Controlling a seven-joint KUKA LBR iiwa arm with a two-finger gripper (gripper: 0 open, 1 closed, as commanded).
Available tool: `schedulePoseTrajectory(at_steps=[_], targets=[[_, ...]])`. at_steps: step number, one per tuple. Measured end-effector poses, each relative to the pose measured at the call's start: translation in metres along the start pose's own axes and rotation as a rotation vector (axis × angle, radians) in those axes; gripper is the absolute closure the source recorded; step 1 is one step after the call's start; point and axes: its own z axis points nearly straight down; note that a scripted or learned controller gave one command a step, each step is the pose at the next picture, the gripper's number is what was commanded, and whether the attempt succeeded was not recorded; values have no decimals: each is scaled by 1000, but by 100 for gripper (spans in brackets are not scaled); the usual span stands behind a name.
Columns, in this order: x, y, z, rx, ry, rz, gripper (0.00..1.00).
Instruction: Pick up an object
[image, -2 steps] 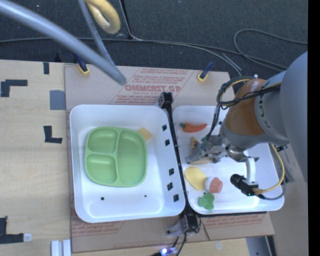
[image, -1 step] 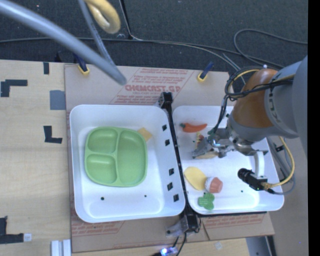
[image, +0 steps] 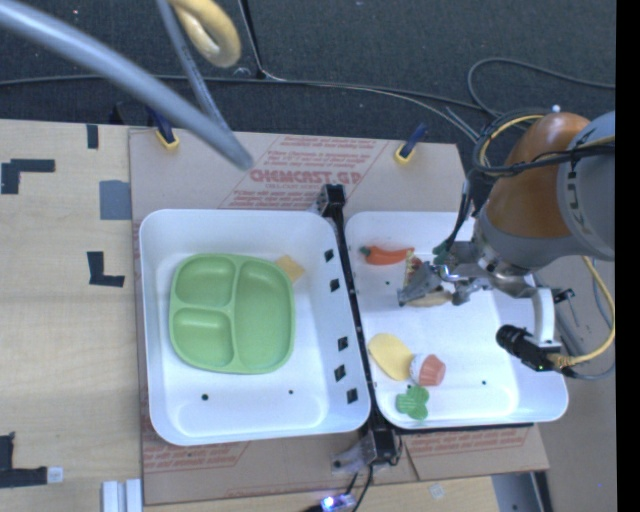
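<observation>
I've got the arm (image: 560, 190) in from the right edge of the bench, wrist bent down over the right bin (image: 520, 400). The gripper (image: 422, 287) sits low in the upper-middle part of that bin, fingers pointing toward the divider between the bins. There's a pale, tan-ish item (image: 432, 297) right under the fingertips; looks touching, but I can't tell if it's actually pinched between them or just lying below. How wide the claw is, I can't tell either — too dark and cluttered there.

Right bin contents: a carrot (image: 388, 255), orange with a green end, lying near the top-left corner, just beside the gripper tip but apart from it. A yellow piece (image: 391, 356) sits near the left wall, lower half. Touching its right side is a small pink-red piece (image: 430, 371). Just below those, by the bottom edge, a green leafy piece (image: 411, 402).

Left bin (image: 240, 410): a green divided plate (image: 233, 312) with three compartments, lying flat in the centre-left. A small yellow block (image: 290, 267) sits just off the plate's upper-right corner, near touching.

Both bins rest on a cardboard sheet (image: 300, 165) on the bench. Black cables (image: 545, 350) hang off the wrist over the right bin's right edge.
</observation>
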Motion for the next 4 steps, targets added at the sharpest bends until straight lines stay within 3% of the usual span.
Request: schedulePoseTrajectory(at_steps=[1, 2, 4], targets=[[7, 9, -56, -2, -1, -1, 100], [7, 9, -81, 1, 0, 0, 100], [92, 9, -52, 5, 0, -3, 100]])
